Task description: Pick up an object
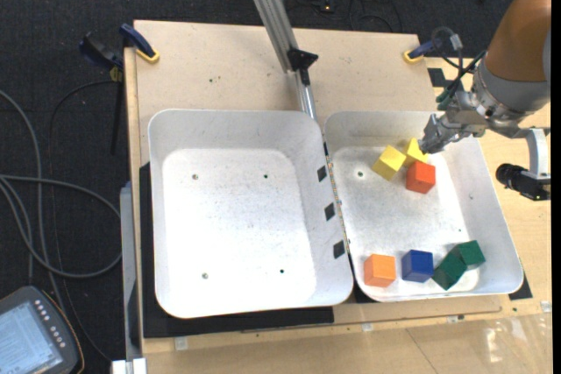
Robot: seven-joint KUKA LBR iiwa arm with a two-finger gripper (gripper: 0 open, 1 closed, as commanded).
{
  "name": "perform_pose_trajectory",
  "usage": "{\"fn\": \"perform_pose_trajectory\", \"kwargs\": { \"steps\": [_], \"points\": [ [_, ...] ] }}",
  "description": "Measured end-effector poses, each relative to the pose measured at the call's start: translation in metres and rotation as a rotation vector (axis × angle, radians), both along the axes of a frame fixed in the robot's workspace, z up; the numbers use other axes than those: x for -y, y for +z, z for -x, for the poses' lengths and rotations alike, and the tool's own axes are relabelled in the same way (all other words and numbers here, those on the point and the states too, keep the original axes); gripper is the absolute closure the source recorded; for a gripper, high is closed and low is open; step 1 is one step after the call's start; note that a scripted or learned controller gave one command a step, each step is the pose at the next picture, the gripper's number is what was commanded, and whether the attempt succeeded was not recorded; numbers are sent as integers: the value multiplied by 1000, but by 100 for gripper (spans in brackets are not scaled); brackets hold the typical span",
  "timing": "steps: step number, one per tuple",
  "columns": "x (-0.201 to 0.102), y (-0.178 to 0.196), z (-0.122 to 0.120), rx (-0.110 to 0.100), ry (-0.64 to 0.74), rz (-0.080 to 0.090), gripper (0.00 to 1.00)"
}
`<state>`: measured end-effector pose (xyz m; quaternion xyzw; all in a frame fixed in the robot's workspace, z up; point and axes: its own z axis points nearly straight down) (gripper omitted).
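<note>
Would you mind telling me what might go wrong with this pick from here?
1. The gripper sits low over a tight cluster: two yellow blocks and a red-orange block that look to be touching. It may nudge one aside instead of gripping it.
2. The cluster lies near the right bin's back wall, so a pushed block could wedge against it.
3. The rear yellow block is partly hidden by the gripper, so contact is hard to judge.

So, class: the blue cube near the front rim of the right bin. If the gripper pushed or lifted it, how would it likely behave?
The blue cube has flat faces, so it would probably slide, not roll. Its crisp edges suggest something stiff that won't deform between fingers. The orange cube and green blocks sit close on either side, so a push would likely nudge them.
</note>
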<state>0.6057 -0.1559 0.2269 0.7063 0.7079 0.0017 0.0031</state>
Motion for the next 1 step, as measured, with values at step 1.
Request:
{"fn": "perform_pose_trajectory", "kwargs": {
  "steps": [1],
  "points": [
    [-60, 11, -1, -5, 6, -4, 100]
  ]
}}
